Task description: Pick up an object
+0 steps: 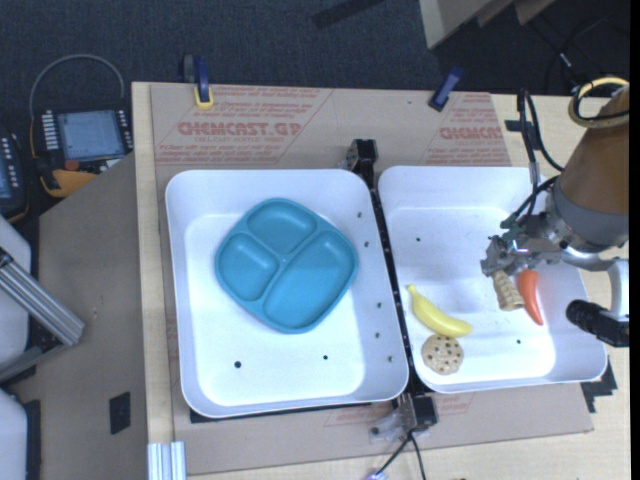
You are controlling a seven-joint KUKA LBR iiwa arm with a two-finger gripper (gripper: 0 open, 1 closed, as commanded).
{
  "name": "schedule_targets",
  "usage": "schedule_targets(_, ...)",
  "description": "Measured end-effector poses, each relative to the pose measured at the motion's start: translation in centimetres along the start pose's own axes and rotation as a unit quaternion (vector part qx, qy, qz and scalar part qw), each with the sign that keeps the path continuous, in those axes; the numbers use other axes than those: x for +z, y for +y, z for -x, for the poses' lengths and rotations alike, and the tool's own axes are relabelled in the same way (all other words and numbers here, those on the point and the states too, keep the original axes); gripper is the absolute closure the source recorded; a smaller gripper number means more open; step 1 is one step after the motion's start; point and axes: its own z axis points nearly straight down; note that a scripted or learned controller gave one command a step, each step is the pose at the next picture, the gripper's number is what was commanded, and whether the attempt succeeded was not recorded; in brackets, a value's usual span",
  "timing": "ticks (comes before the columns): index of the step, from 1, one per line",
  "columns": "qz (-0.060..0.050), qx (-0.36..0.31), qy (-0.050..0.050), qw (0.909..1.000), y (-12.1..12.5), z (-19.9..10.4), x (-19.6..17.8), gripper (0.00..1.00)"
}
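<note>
In the right bin (450,203) lie a yellow banana (437,314), a round speckled cookie (442,353), an orange carrot (532,296) and a small tan piece (508,293) beside the carrot. My gripper (510,260) hangs low over the bin's right side, just above the tan piece and the top of the carrot. Its body hides the upper ends of both. The banana and cookie sit apart from it, to its lower left.
The left bin (200,218) holds a blue divided plate (287,263). A black clamp (362,154) sits between the bins at the far edge. The arm's grey wrist and orange band (600,168) overhang the right bin's right rim.
</note>
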Motion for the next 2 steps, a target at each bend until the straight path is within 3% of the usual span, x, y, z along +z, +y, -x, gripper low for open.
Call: schedule_targets(2, 0.000, 0.000, 0.000, 1.0000, 0.6, -0.2, -10.9, 1.00)
